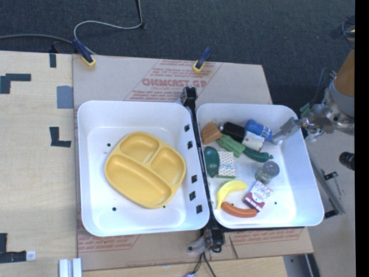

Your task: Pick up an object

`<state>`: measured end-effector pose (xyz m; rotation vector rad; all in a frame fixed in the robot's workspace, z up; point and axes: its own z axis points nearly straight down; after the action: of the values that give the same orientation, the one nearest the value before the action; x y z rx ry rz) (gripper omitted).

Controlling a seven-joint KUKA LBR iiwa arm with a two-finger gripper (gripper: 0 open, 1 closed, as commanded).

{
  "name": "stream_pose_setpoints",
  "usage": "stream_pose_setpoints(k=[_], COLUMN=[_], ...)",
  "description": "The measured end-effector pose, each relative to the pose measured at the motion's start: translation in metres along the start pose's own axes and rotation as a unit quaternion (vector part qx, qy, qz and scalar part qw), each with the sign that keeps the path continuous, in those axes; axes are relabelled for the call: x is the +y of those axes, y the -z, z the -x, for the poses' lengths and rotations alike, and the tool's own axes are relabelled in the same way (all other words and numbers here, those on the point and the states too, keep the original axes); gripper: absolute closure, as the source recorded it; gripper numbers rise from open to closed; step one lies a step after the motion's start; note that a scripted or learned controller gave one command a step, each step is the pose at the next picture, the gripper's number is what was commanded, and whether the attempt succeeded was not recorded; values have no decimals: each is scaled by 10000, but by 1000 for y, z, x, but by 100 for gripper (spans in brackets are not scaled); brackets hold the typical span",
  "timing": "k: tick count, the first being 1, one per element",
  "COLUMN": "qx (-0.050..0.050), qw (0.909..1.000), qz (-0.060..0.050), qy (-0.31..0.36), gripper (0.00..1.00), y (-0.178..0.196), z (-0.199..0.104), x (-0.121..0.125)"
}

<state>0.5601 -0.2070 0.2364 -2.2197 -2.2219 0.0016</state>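
Fingers [286, 130] over right bin's [305, 172] edge, right of blue bottle [258, 130].

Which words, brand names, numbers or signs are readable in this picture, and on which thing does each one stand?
"CHEMCAST G.P.", red print on the cardboard sheet under the two bins; the last letters are uncertain.
Smaller red lines below it: too blurred to read.
Red print on the cardboard's front edge: too small to read.
Red-and-white packet in the right bin: print is unreadable.
Blue-and-white container: label is unreadable.
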Motion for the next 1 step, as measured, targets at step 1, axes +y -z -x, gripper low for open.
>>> stream_pose_setpoints(k=[1], qx=[1], qw=[10000], qz=[13], qy=[8], gripper=[0], y=[-148], z=[6], x=[17])
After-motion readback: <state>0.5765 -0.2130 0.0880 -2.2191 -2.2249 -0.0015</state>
